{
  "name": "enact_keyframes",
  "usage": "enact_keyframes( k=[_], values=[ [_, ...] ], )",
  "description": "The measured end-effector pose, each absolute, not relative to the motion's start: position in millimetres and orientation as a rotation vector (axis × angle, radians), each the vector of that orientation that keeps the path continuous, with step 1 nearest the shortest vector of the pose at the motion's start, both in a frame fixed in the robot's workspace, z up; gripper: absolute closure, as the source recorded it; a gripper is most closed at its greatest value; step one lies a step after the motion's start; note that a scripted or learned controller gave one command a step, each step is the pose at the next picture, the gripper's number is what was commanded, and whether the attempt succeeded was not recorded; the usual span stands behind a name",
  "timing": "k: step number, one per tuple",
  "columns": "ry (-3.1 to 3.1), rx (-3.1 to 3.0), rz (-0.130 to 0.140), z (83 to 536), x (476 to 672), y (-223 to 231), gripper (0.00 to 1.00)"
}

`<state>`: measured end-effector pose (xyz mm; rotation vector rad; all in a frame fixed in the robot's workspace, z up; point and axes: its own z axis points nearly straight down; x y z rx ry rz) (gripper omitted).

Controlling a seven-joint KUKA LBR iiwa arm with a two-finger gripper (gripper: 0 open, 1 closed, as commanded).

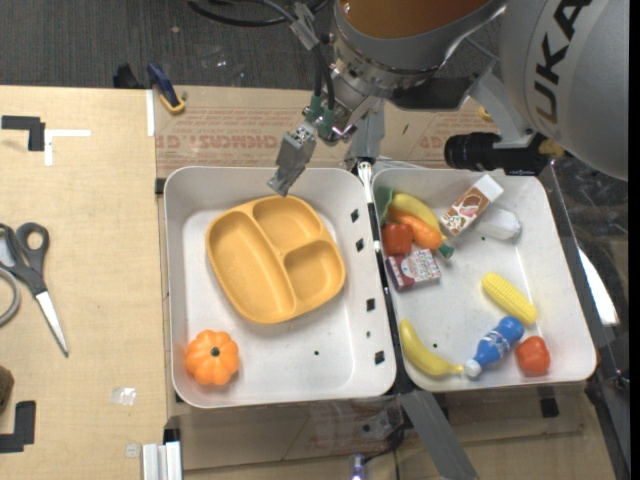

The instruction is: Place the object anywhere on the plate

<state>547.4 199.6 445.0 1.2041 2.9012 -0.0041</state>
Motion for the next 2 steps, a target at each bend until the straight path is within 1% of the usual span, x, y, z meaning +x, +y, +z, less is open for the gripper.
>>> enact_keyframes(
  k=[1, 2],
  values=[
    [2.849, 1.322, -0.004, 470, 482.0, 216, 0.00],
    [2.695, 1.615, -0.005, 385, 478.4, 186, 0.00]
  ],
)
